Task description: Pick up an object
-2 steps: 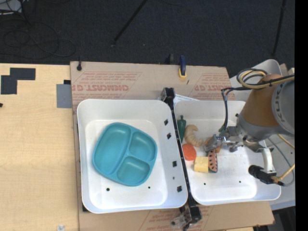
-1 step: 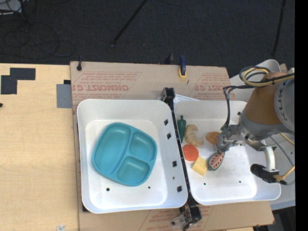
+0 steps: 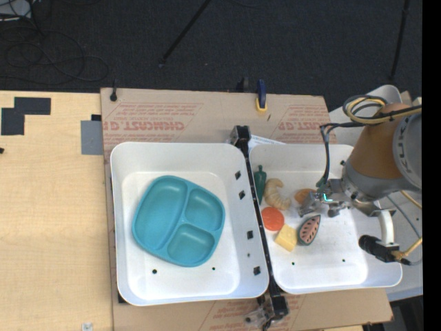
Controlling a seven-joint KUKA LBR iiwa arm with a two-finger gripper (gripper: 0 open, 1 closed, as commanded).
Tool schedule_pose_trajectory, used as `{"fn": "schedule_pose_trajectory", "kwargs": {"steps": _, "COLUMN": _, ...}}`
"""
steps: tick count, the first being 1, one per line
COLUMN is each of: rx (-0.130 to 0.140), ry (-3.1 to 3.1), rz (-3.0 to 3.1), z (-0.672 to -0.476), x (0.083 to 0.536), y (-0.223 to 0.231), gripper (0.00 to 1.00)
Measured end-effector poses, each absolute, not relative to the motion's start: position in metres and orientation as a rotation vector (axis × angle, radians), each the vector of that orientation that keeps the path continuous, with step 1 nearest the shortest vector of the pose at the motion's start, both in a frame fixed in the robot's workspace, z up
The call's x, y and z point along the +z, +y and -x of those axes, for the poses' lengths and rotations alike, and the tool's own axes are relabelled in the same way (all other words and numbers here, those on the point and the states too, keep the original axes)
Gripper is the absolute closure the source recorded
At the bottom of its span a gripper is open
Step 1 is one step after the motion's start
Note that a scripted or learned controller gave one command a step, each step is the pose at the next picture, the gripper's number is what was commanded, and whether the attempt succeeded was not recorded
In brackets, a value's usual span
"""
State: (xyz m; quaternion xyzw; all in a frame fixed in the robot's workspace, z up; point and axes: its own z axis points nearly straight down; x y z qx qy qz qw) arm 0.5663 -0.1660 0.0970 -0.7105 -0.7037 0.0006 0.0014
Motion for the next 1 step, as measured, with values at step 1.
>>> {"fn": "schedule_pose_trajectory", "kwargs": {"steps": 1, "rx": 0.002, "ry": -2.209, "rz": 2.23, "z": -0.5663, "x": 0.097, "y": -0.166, "gripper": 0.0}}
